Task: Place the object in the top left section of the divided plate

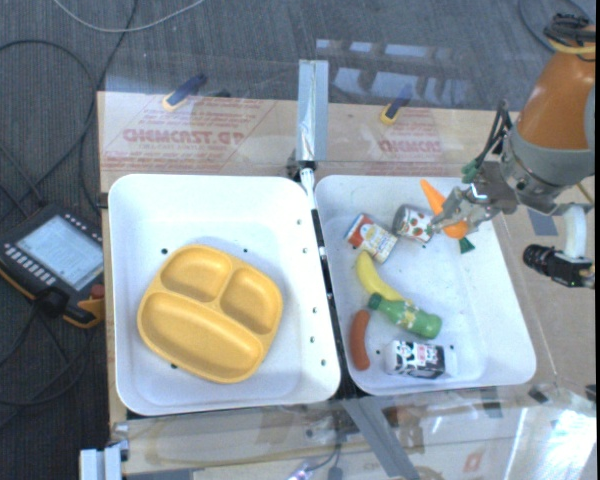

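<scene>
The yellow divided plate [210,313] lies in the left bin [140,208], with its top left section [194,272] bare. My gripper [450,218] hangs low over the far part of the right bin [500,318]. It sits right over an orange carrot [432,194], whose green end [467,246] pokes out below it. A small red and white can [412,222] lies just to the gripper's left. The gripper's body covers the middle of the carrot.
The right bin also holds a small carton [371,236], a banana [373,277], a green bottle [408,315], a sausage [359,338] and a black and white can [417,359]. A metal divider [311,118] stands between the bins. A teach pendant [50,258] lies to the left.
</scene>
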`<state>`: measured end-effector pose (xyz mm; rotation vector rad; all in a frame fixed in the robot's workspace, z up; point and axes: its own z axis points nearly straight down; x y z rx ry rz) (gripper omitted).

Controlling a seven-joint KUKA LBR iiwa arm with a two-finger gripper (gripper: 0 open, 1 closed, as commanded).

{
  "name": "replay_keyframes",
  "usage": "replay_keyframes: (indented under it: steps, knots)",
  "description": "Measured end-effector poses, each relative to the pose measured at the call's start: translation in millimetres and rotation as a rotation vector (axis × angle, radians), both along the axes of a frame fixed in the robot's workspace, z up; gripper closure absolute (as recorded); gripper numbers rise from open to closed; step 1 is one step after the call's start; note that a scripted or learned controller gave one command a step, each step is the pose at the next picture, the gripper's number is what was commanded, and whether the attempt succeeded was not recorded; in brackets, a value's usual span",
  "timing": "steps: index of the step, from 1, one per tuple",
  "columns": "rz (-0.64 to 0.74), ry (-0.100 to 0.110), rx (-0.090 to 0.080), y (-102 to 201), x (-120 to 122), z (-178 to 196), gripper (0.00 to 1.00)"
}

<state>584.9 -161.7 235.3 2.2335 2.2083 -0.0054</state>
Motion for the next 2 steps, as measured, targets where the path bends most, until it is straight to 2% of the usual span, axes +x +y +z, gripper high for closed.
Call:
replay_keyframes:
  steps: [1,2]
  knots:
    - [0.148,-0.001,0.003,107,23,45,1.00]
    - [0.178,0.000,0.003,205,7,38,1.00]
